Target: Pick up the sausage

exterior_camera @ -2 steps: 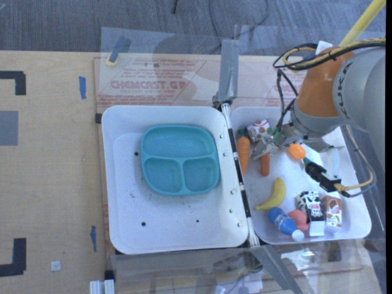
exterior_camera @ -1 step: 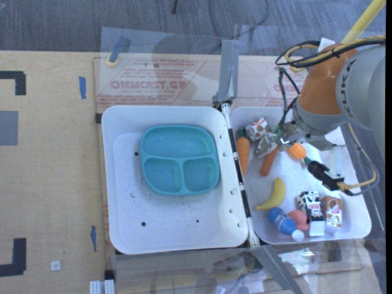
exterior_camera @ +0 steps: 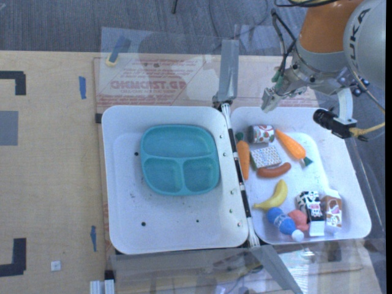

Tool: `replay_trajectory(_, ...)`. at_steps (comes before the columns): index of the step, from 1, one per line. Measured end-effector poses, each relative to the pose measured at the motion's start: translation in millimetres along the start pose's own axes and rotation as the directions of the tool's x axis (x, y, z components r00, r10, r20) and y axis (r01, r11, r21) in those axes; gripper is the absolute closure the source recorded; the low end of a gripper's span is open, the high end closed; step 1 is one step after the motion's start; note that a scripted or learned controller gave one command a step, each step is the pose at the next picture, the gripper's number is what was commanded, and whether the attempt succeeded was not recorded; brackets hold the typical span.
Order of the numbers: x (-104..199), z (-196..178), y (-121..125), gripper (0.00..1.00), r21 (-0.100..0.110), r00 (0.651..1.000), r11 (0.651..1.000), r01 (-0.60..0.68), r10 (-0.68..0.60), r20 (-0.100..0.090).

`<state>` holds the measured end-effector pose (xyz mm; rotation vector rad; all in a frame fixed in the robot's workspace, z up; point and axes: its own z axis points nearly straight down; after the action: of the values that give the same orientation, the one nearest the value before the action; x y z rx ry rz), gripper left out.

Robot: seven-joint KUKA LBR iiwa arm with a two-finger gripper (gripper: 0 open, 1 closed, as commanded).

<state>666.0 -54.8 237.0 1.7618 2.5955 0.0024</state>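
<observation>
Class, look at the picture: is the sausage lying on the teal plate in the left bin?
No. The sausage lies in the right bin among the toy foods, apart from the teal plate.

reddish-brown sausage (exterior_camera: 273, 171), teal plate (exterior_camera: 180, 159)

The letters "UKA" are seen on the grey arm (exterior_camera: 367, 26) (faded red print on the clear sheet (exterior_camera: 147, 84) stays unreadable).

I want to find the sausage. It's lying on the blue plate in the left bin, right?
Not quite. The camera view shows the sausage lying in the right bin, just below a checkered block. The blue plate is in the left bin.
</observation>
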Motion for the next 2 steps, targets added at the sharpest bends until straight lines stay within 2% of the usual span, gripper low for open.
replay_trajectory(1, 1.2, 0.5, 0.3, 0.00, 0.001, 1.000, 1.000, 0.001, -0.001, -0.001)
replay_trajectory(2, -21.3, 82.3, -72.7, 0.00, 0.002, 0.992, 0.992, 0.129, -0.129, -0.002)
